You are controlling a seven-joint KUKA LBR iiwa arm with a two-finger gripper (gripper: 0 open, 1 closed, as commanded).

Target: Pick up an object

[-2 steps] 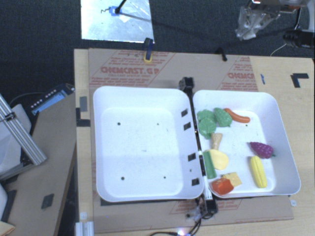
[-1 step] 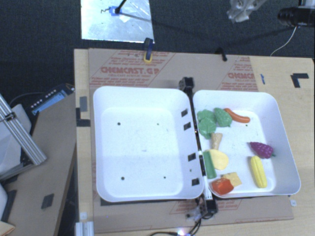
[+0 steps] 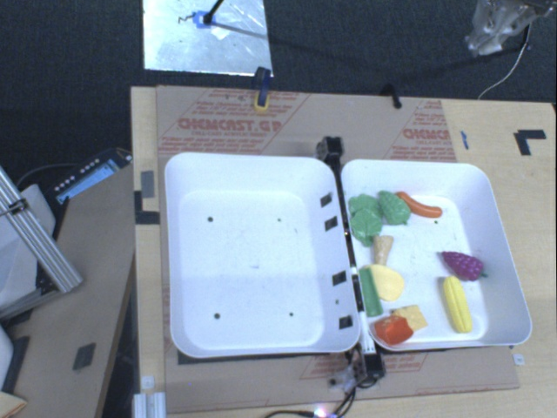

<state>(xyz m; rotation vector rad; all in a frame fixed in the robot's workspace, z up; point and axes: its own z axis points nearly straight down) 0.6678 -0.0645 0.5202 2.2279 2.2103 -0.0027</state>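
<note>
The right bin holds several toy foods. Two green leafy pieces lie at its upper left, with an orange-red sausage beside them. A purple grape bunch and a yellow corn cob lie toward the right wall. A cream cone-shaped piece, a green stick and a pale yellow piece sit along the left wall. A red piece and a yellow wedge lie at the front. My gripper hangs far back at the top right, well away from both bins.
The left bin adjoins the right one along a hinge with black clips. A shiny metal sheet lies beyond the bench, a yellow clamp sits at the back edge, and an aluminium frame stands at the left.
</note>
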